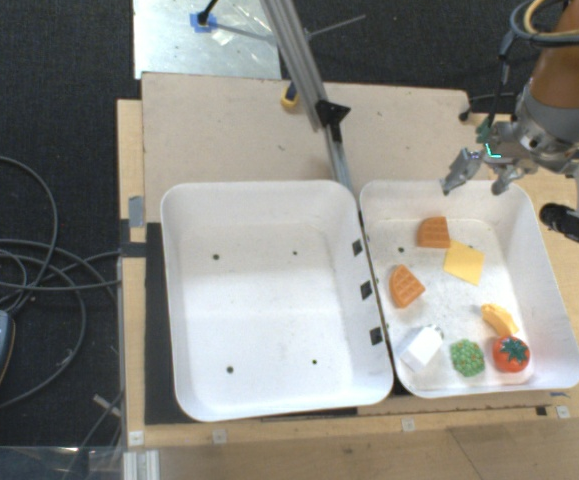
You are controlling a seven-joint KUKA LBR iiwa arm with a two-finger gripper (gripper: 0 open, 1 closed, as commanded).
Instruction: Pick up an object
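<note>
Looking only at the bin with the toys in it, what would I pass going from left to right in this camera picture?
Waffle-like orange wedge → white block → round orange cookie-like piece → yellow square slice → green bumpy ball → orange-yellow piece → red tomato.

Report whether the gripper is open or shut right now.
Open. The gripper hangs over the far rim of the right bin, its two fingers spread apart with bare bin showing between them.
</note>
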